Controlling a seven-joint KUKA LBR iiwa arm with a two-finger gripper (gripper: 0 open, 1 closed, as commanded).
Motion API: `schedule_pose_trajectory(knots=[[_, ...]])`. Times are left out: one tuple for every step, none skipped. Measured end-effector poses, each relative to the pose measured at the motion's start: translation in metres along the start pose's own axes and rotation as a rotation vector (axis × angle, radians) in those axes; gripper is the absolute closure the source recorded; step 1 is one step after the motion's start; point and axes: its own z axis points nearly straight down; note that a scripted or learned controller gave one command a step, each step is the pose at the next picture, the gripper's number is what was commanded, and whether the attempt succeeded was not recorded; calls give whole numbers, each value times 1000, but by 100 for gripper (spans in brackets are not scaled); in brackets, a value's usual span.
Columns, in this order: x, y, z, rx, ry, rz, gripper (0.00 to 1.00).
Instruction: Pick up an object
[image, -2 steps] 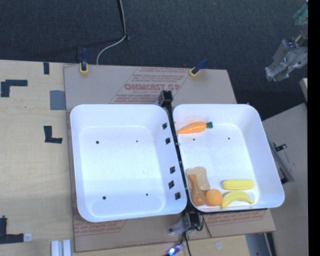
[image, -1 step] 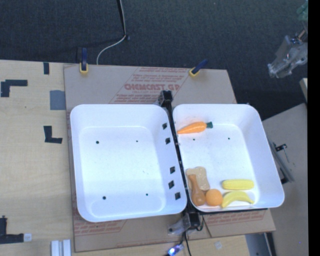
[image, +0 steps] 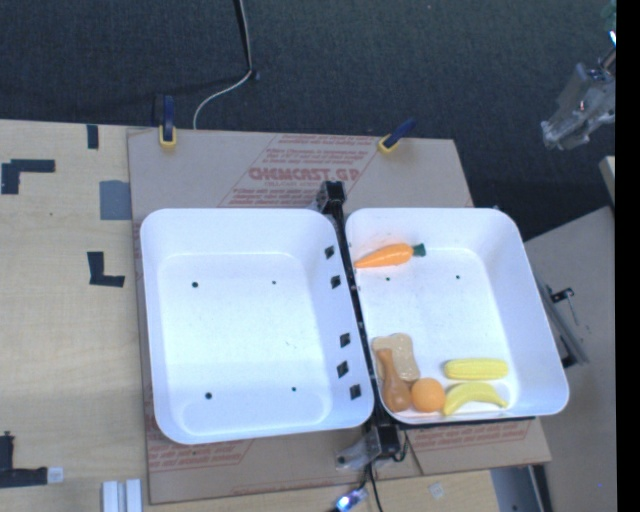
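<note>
The right bin (image: 510, 250) holds several toy foods. An orange carrot (image: 384, 256) with a green top lies near its far left wall. At the near left corner sit a tan bread-like piece (image: 395, 358) and a small orange ball (image: 428, 395). Beside them lie a yellow corn cob (image: 476, 369) and a yellow banana (image: 474, 398). My gripper (image: 578, 108) hangs at the top right of the camera view, outside the bins and well beyond the right bin's far corner, with nothing seen in it.
The left bin (image: 160, 300) stands beside the right one on a brown cardboard sheet (image: 300, 170) held by two clamps. A black clip strip (image: 345, 300) runs between the bins. A white cable (image: 235, 80) trails across the dark floor behind.
</note>
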Motion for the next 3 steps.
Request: schedule_pose_trajectory(knots=[[0, 0, -10, 0, -1, 1, 100], [0, 1, -20, 0, -1, 1, 100], [0, 1, -30, 0, -2, 1, 100]])
